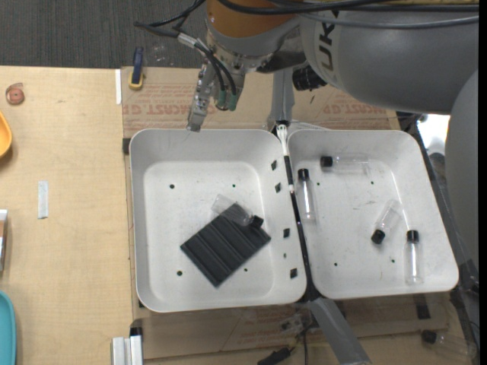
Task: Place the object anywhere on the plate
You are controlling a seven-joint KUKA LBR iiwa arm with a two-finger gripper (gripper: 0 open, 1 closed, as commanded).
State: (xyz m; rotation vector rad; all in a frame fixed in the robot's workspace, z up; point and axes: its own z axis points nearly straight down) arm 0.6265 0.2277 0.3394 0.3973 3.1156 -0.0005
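From above, the left bin [152, 204] holds a black ribbed plate [225, 245], lying tilted near the bin's middle. A clear vial [237, 214] with a black cap lies on the plate's upper edge, touching it. The gripper [199, 112] hangs above the left bin's far rim, well apart from the vial; whether it is clenched or released cannot be told. The right bin [426, 204], just beside the left bin, holds four more capped vials: one [304, 192] near the shared wall, one [342, 163] toward the far side, two [397, 234] toward the right wall.
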